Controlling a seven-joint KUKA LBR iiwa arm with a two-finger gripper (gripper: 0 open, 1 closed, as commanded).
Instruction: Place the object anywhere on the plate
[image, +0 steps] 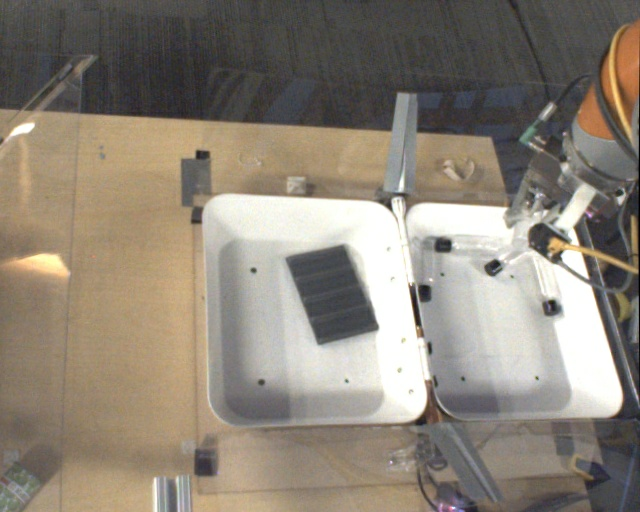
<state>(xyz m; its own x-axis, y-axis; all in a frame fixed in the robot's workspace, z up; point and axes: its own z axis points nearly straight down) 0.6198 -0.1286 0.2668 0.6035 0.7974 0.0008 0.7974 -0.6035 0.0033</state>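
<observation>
Pincer (520, 262) over right bin (520, 395)

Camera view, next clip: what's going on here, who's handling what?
A grey KUKA arm with an orange band reaches in from the right, its gripper over the upper part of the right bin. Nothing shows between its fingers. A dark grey ridged rectangular object lies flat, slightly turned, in the left bin, apart from the gripper. The object looks untouched for now.
</observation>
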